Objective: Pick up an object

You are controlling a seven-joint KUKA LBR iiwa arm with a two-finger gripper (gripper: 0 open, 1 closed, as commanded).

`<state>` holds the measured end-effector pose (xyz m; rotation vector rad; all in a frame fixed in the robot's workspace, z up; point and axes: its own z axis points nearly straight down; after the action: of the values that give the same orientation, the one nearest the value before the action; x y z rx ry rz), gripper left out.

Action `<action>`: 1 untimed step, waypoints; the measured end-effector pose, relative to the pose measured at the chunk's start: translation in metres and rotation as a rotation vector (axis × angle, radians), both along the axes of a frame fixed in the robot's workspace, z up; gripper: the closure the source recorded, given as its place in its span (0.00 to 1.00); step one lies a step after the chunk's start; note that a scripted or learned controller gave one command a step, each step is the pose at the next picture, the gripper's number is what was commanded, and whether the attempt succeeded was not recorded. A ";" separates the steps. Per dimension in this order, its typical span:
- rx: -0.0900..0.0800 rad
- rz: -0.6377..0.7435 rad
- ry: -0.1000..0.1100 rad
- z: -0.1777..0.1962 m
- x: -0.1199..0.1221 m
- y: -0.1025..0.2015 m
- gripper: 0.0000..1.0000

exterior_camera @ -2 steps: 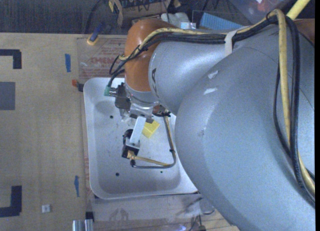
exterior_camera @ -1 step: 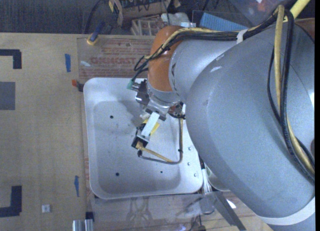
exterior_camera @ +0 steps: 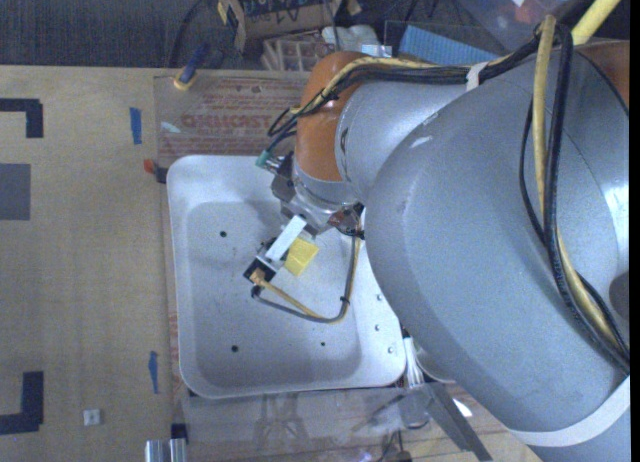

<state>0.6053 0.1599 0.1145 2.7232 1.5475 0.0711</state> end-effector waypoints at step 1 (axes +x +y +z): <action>-0.010 -0.254 0.045 -0.023 0.032 -0.007 1.00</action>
<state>0.6376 0.1533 0.0915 2.9059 1.1932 -0.0003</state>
